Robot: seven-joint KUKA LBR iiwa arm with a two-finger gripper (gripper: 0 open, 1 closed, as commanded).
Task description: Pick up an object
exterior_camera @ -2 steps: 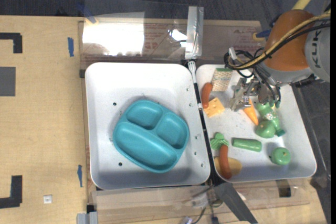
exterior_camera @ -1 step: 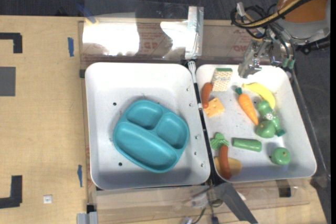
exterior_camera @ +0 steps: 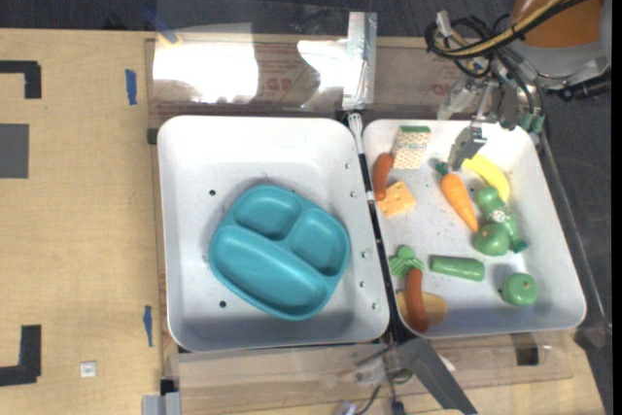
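One gripper (exterior_camera: 465, 149) hangs just above the toy carrot (exterior_camera: 459, 198), by the banana (exterior_camera: 489, 176); I cannot tell its grip.

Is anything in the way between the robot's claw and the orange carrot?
Nothing visible blocks it. The gripper hangs just above the carrot's top end, with bare bin floor between them. The banana lies close on the right.

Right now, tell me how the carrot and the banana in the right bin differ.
The carrot is orange and tapers to a point; the banana is yellow and curved. The carrot lies nearer the middle of the right bin, the banana closer to its right wall. Both lie flat, side by side, slanting the same way, just below the gripper.
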